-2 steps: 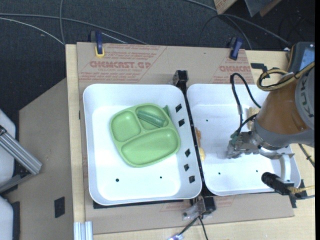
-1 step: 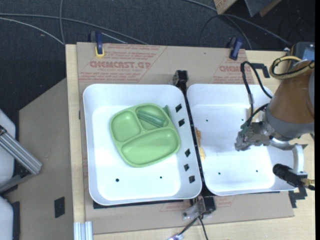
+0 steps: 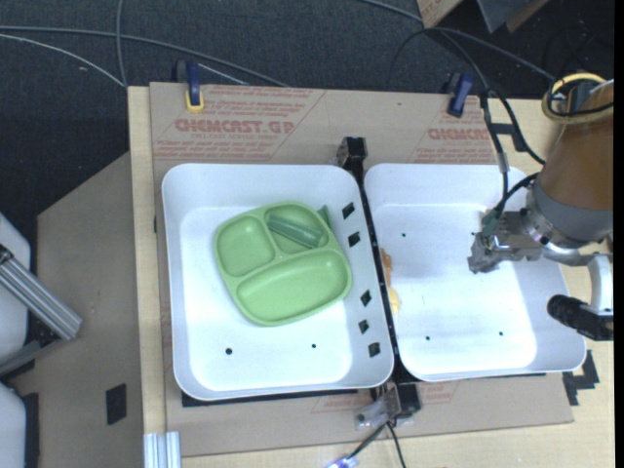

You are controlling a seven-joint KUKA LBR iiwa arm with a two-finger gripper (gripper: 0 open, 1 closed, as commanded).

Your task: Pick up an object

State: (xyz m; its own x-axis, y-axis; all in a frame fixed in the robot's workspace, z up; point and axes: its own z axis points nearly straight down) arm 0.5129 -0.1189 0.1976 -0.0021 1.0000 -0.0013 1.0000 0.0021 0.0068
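Observation:
A light green divided plate point(image 3: 283, 263) lies in the left bin point(image 3: 195, 339). A darker green, flat piece point(image 3: 295, 228) rests in the plate's upper right compartment. A small orange and yellow thing point(image 3: 389, 283) is wedged against the left wall of the right bin point(image 3: 468, 344), partly hidden by the divider. My gripper point(image 3: 485, 253) hangs over the right half of the right bin, well apart from the orange thing and the plate. Nothing shows in its grasp.
The black clip strip point(image 3: 363, 261) runs between the two bins. The arm's grey and orange wrist point(image 3: 580, 178) covers the right bin's far right corner. Cables point(image 3: 502, 154) trail along the bench's back edge.

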